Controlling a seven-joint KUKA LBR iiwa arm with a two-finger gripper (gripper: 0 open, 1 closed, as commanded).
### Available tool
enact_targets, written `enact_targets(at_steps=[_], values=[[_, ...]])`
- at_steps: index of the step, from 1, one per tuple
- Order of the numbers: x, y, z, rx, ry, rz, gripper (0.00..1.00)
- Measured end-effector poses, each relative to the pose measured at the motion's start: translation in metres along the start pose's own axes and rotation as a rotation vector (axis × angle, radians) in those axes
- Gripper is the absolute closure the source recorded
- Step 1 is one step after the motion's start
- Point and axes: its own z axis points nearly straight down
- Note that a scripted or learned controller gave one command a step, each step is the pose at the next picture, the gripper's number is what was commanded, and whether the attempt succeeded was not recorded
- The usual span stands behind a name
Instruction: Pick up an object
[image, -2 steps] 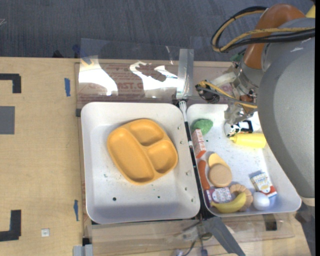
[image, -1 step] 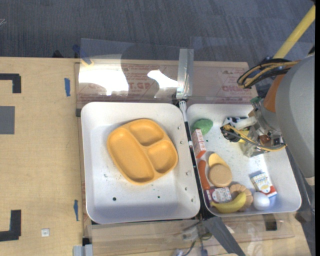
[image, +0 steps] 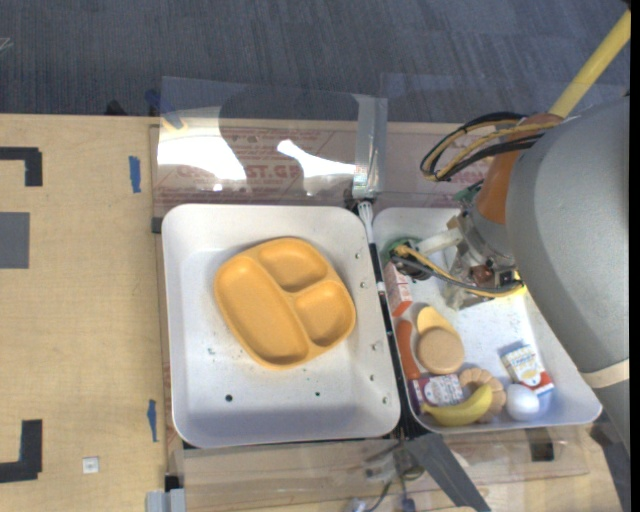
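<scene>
Camera view has the claw (image: 470, 268) low in the upper part of the right bin (image: 570, 385), partly hidden under the arm's grey bulk; whether it is apart or together I cannot tell. Nothing is visibly held. Just below it sit the candidates: a round tan disc (image: 441, 351), a banana (image: 461, 406) along the near wall, a white egg (image: 522, 401) beside it, and a small carton (image: 524, 362). A long red item (image: 404, 335) lies against the left wall. The left bin (image: 190, 330) carries a yellow divided plate (image: 285, 300). To do this step well, I would judge it best to centre over one piece standing apart from its neighbours, such as the disc, and descend straight.
</scene>
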Motion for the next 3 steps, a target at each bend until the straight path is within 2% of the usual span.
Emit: enact_targets(at_steps=[1,2,3], values=[[-0.07,0.054,-0.009,-0.002,-0.008,0.013,1.0],[-0.066,0.003,-0.004,0.002,-0.008,0.003,1.0],[-0.066,0.004,-0.004,0.001,-0.008,0.005,0.0]])
